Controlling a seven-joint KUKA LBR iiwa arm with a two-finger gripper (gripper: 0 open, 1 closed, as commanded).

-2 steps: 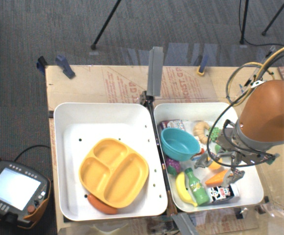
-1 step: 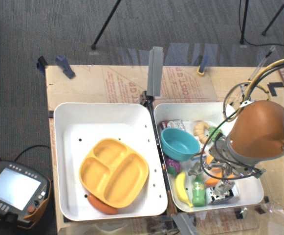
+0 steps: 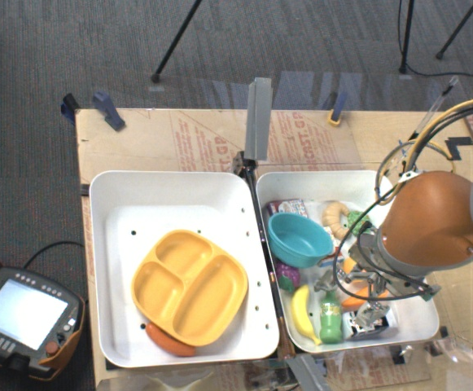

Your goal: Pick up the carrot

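Note:
The carrot point(image 3: 353, 304) shows as an orange sliver low in the right bin point(image 3: 419, 326), mostly covered by the arm. Another orange bit point(image 3: 348, 265) peeks out just left of the wrist; I cannot tell whether it belongs to the same carrot. My gripper point(image 3: 370, 306) hangs below the orange wrist band point(image 3: 428, 220), down among the items in the right bin, directly over or against the carrot. Wrist and cables hide the contact.
Around the gripper in the right bin lie a teal bowl point(image 3: 300, 239), a banana point(image 3: 301, 312), a green bottle point(image 3: 330, 318), a purple item point(image 3: 287, 277) and a beige item point(image 3: 334, 214). The left bin point(image 3: 114, 218) holds a yellow divided plate point(image 3: 190, 286).

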